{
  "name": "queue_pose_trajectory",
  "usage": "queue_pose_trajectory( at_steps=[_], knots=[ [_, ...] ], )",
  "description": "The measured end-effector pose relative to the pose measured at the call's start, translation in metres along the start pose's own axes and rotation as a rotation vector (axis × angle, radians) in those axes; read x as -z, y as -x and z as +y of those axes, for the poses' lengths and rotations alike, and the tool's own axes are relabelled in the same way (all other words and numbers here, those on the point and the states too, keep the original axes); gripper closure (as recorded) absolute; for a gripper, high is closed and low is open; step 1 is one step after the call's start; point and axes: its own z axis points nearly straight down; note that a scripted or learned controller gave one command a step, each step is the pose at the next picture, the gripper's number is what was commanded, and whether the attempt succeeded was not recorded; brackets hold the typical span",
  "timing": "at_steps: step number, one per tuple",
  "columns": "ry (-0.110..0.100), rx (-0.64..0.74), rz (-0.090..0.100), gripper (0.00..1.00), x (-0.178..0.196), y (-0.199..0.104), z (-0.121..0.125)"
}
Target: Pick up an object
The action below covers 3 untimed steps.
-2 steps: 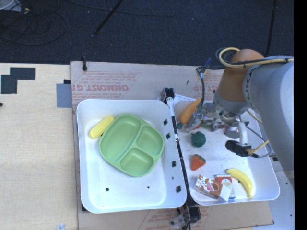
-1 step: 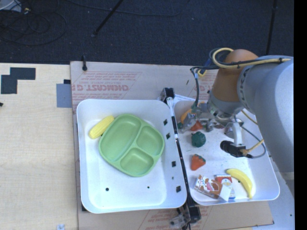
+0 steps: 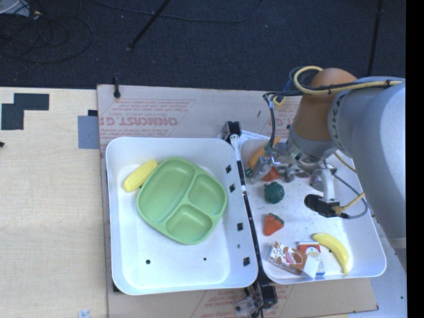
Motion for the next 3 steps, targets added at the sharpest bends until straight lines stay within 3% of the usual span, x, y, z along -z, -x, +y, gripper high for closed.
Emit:
queue_pose_trajectory(
  at_steps=[2,3],
  knots=[
    [0.001,0.001,0.000,0.00,0.000,0.007,0.000],
    [0.000,0.001,0.001,0.00,0.000,-0.013,0.000]
  ],
)
